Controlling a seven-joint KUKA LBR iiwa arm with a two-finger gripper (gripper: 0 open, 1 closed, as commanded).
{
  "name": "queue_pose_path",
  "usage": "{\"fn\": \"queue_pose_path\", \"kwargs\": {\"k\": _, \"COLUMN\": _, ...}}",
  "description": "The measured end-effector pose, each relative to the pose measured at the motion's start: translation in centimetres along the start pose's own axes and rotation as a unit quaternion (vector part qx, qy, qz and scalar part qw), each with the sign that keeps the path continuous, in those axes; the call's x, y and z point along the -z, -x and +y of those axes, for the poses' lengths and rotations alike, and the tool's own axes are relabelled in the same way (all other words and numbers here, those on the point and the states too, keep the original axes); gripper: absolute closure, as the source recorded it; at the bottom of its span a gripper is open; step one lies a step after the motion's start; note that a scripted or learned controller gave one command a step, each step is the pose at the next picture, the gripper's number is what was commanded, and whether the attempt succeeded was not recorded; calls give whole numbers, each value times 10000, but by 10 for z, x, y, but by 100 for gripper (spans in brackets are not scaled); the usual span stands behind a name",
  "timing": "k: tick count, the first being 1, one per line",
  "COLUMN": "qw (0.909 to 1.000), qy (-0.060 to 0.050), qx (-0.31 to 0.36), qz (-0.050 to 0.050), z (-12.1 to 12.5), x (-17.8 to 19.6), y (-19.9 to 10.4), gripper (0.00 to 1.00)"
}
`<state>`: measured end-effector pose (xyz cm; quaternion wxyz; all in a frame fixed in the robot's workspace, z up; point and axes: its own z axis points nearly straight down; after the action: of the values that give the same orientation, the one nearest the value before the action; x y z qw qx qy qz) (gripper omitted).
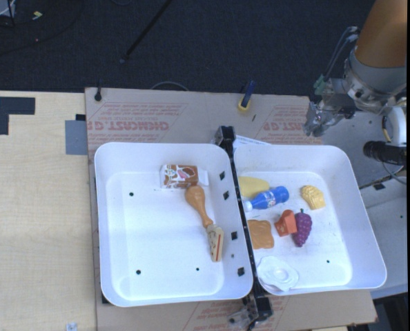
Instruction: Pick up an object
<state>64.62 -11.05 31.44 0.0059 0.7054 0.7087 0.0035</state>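
Observation:
My gripper [316,125] hangs above the bench just behind the right bin's [350,171] far edge, with nothing seen between its fingers. In the right bin lie a yellow piece [253,185], a blue bottle [268,198], a yellow corn-like toy [313,196], an orange block [285,223], purple grapes [302,227], a toast-coloured slice [261,234] and a white lid-like object [278,274]. The left bin [122,219] holds a small printed box [179,176] and a wooden-handled brush [206,221] close to the divider.
The bins rest on brown cardboard [136,119]. A blue and yellow clip [246,96] stands at the cardboard's far edge. Black clamps [225,136] join the bins along the middle. A pale wooden tabletop [32,219] stretches to the left.

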Motion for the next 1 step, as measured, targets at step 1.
{"fn": "queue_pose_path", "kwargs": {"k": 1, "qw": 9999, "qy": -111, "qx": -14, "qz": 28, "z": -5, "x": -110, "y": -36, "gripper": 100}}
